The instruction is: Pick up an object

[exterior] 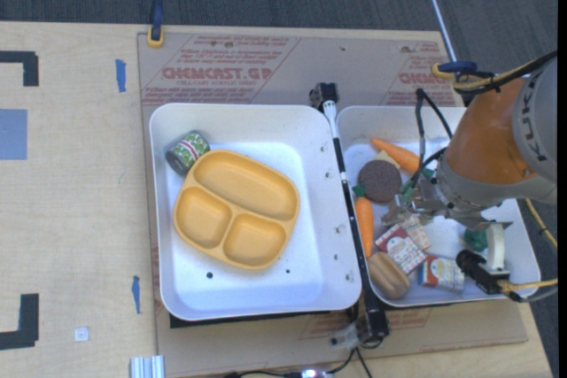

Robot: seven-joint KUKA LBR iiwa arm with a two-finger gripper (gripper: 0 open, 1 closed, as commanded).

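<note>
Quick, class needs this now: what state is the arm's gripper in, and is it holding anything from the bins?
Gripper: low in the right bin, over the small packet; open or closed cannot be told, and no hold is visible.

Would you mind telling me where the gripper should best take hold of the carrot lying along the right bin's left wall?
Probably mid-length on the carrot, from straight above, closing across its narrow width. It lies flat and long beside the bin wall, so a side approach looks blocked.
</note>
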